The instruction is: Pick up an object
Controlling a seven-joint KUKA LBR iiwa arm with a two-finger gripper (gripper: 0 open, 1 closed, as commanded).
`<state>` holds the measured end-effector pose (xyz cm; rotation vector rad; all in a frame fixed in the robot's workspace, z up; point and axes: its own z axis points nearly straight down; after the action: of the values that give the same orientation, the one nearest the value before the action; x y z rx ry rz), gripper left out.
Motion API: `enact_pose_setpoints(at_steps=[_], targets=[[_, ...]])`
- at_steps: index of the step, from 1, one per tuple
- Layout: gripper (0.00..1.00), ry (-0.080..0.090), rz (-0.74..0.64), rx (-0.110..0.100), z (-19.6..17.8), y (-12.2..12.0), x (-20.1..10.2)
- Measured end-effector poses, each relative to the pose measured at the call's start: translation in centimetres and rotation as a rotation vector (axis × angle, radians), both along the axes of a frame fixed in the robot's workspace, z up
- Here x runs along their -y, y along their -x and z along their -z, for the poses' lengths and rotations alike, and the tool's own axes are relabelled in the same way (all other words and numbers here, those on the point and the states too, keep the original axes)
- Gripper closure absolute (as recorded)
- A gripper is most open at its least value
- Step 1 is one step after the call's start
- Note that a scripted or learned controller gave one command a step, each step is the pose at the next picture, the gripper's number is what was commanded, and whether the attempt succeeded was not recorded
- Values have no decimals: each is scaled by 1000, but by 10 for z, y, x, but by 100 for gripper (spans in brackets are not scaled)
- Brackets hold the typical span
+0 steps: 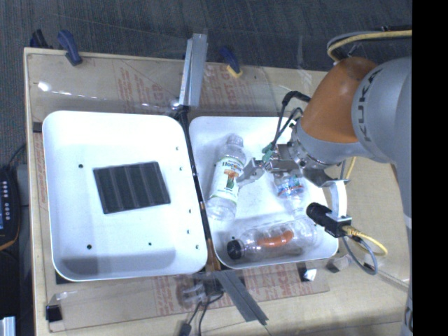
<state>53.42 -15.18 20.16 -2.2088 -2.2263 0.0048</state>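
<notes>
Landmark: the right shallow white bin.

The grey arm with its orange band reaches into this bin from its right side. The metal two-finger gripper sits low over the bin's middle; whether it is apart, together or clamped cannot be told.

A clear plastic bottle with a white-and-green label lies tilted in the bin's left half, just beside the gripper. A small clear bottle with a blue label lies under the wrist. A larger clear bottle with orange contents and a black cap lies along the bin's near wall.

Left of this bin: a second white bin holding a dark ribbed rectangular pad. Both rest on a tan wooden table; dark carpet lies beyond.
</notes>
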Motion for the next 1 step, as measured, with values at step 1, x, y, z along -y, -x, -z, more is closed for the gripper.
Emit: enact_pose_setpoints(at_steps=[1], targets=[[0,1,-11,-1,93,-41,-11]])
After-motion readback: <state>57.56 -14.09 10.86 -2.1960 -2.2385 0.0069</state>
